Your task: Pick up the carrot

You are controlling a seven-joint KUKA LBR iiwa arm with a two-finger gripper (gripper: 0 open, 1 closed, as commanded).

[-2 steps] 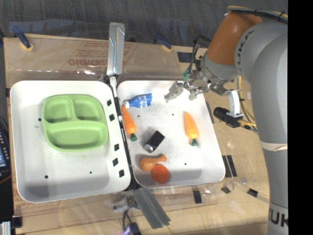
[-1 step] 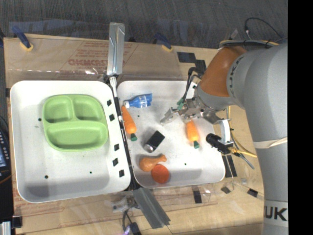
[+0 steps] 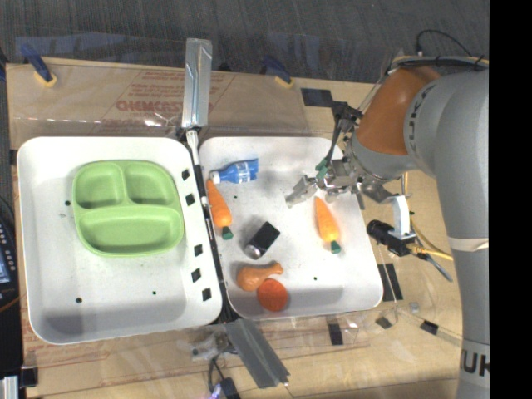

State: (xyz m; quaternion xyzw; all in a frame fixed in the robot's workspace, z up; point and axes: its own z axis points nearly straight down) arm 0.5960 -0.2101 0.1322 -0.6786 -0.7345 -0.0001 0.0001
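Nearest the lens, at the six o'clock end of the right bin (image 3: 353, 293), a red tomato-like ball (image 3: 273, 295) sits touching an orange drumstick-shaped toy (image 3: 256, 274) just beyond it. Further in, near the middle of that bin, a small black block (image 3: 263, 238) lies tilted. Two carrots are in this bin: one carrot (image 3: 327, 221) lies toward three o'clock, its green stub pointing to six o'clock, and a second carrot (image 3: 219, 207) lies along the nine o'clock wall beside the divider between the bins, green stub also toward six o'clock. Beyond the second carrot, toward eleven o'clock, a small blue bottle (image 3: 237, 172) lies on its side. The pincer (image 3: 319, 187) hangs at the twelve o'clock end of the first carrot, just above its thick end and very near it; one pale finger (image 3: 299, 194) juts toward nine o'clock, and whether the pincer is spread or pressed together cannot be told; nothing shows between its fingers. The grey arm (image 3: 453, 131) with its orange band (image 3: 392, 110) comes in from three o'clock. In the left bin (image 3: 41, 306), a green divided plate (image 3: 128, 207) lies toward its far half. Both bins rest on the tan worktop (image 3: 100, 90).
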